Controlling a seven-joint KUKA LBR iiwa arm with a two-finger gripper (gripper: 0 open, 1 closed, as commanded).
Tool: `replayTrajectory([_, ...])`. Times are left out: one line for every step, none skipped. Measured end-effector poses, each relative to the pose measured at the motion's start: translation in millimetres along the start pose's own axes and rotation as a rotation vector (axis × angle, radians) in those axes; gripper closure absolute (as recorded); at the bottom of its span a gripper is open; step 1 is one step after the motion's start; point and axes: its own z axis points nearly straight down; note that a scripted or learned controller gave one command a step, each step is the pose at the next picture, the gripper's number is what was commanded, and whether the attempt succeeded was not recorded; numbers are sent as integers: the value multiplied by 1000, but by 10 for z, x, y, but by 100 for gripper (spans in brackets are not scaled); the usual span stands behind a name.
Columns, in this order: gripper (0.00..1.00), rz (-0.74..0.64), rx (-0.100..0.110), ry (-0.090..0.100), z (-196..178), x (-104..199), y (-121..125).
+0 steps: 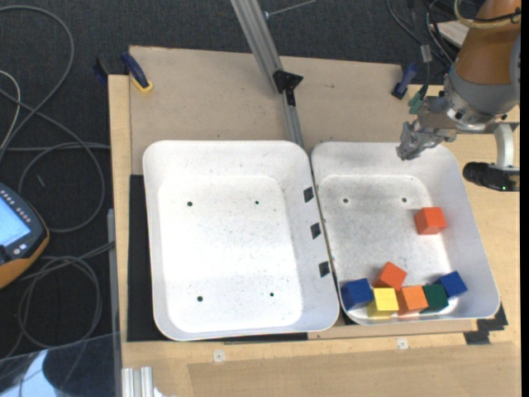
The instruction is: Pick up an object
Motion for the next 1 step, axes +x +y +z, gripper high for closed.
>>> replayTrajectory([100, -1, -1, 0, -612, 62, -37])
